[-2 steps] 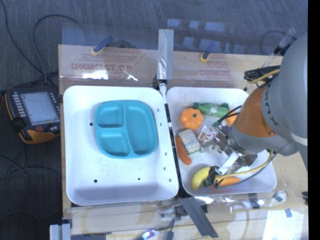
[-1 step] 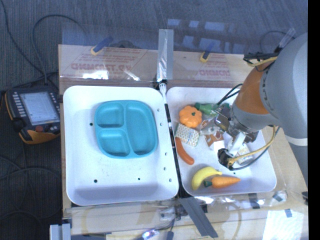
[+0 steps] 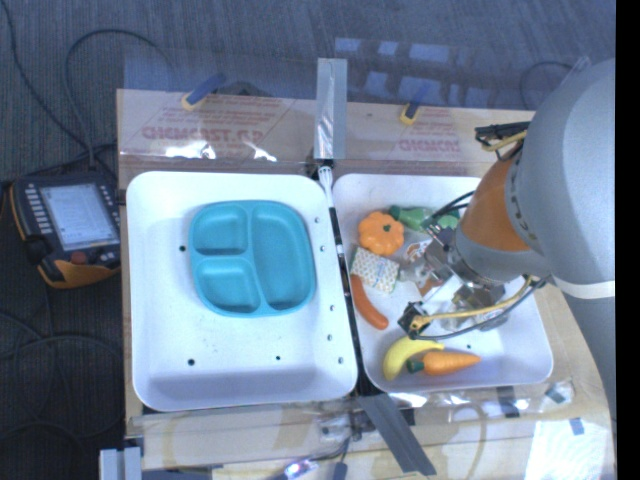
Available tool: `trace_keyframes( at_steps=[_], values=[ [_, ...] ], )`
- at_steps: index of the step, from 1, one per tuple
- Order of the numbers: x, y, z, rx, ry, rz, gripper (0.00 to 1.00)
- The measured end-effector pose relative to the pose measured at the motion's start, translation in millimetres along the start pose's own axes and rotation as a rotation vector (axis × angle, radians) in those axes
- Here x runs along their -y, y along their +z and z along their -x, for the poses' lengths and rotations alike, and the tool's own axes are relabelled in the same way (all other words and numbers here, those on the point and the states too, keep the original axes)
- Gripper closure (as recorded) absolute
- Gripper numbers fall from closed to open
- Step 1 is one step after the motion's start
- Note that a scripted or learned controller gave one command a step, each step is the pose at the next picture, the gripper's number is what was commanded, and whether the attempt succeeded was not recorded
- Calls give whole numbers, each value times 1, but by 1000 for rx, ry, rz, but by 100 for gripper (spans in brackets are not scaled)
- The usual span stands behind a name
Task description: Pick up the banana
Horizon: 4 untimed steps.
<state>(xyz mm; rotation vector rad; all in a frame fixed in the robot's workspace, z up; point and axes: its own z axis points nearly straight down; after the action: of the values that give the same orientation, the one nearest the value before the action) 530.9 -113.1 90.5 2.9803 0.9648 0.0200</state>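
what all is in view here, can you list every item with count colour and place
shallow white bins: 2, white, side by side on the bench
blue plastic divided plate: 1, blue, centre of the left bin
yellow banana: 1, yellow, near edge of the right bin, touching the carrot
orange toy carrot: 1, orange, right of the banana
small orange pumpkin: 1, orange, far part of the right bin
green toy vegetable: 1, green, beside the pumpkin
pale checked block: 1, whitish, below the pumpkin
red-orange chili-shaped piece: 1, by the right bin's left wall
handheld control pendant: 1, black and orange, floor at left
grey arm with orange band: 1, over the right bin
tool: 1, dark, above the right bin's middle
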Motion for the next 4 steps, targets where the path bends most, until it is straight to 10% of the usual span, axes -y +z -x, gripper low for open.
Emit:
trace_keyframes(
  at_steps=[1, 2, 3, 4],
  values=[
    [17, -2, 36, -8, 421, 4, 0],
    [18, -10, 37, -3, 421, -1, 100],
    [2, -187, 37, 17, 419, -9, 100],
    [-13, -259, -31, 17, 418, -9, 100]
  ],
)
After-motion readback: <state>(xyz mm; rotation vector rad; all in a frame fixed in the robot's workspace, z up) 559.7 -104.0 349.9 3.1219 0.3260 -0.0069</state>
